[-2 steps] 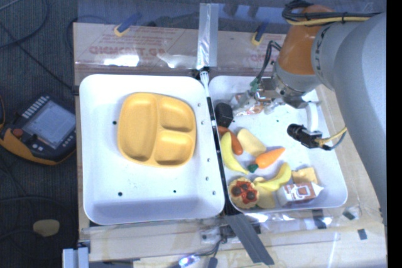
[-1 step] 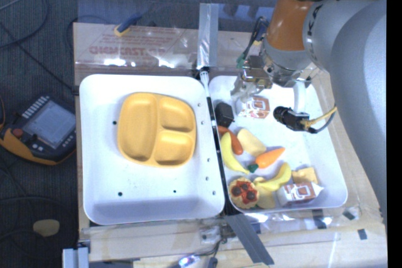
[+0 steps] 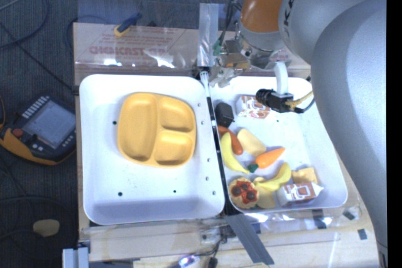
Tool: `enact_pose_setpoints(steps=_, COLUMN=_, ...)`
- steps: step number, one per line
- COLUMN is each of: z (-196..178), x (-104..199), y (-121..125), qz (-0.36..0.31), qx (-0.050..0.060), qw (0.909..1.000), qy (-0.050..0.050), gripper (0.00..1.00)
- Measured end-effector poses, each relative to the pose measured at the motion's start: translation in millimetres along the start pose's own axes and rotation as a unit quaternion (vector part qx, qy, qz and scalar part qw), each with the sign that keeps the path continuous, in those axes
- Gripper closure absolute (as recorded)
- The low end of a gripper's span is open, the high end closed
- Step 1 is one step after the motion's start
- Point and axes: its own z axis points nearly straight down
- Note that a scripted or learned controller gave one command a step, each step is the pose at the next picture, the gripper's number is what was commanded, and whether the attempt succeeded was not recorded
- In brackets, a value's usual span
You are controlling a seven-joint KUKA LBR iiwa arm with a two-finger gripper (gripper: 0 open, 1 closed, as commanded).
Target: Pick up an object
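A dark grey carpet with loose black cables surrounds the bench, and a teach pendant [image 3: 41, 130] lies on the floor to the left. Two white bins sit side by side. The left bin [image 3: 100, 198] holds one yellow divided plate [image 3: 157, 128], three compartments up, lying flat. The right bin [image 3: 326, 166] holds a cluster of toy food: one carrot [image 3: 270, 156] with its long axis slanting, tip toward the upper right and green end toward the lower left; two bananas, one [image 3: 228, 156] running along the bin's left wall, the other [image 3: 276, 177] curving near the front; one fruit tart [image 3: 244, 192]; two small cartons, one [image 3: 252, 106] at the back and one [image 3: 296, 193] at the front right; one dark oblong object [image 3: 224, 113]. The gripper [image 3: 221, 72] hangs over the back edge where the bins meet; it is too cluttered there to tell how it is set.
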Motion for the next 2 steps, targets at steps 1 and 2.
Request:
enact_pose_setpoints(steps=1, z=27, x=-52, y=-49, qz=-0.037, qx=0.001, qw=0.9993, qy=0.001, gripper=1.0)
enact_pose_setpoints(steps=2, z=26, x=1, y=-48, qz=-0.088, qx=0.0, qw=0.9961, qy=0.001, gripper=1.0)
